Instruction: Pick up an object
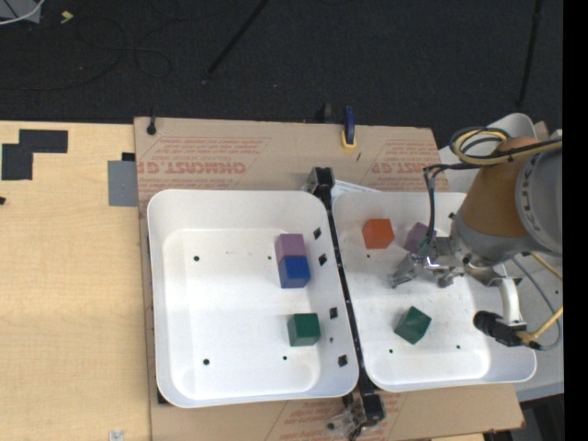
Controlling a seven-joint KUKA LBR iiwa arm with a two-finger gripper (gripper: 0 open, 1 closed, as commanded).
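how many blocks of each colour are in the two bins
Purple: 2, the light purple cube in the left bin and the purple cube in the right bin
Green: 2, the dark green cube left, the tilted green cube right
Blue: 1, the blue cube
Orange: 1, the orange cube
Total: 6

Upside-down red print on cardboard sheet (207, 159), unreadable
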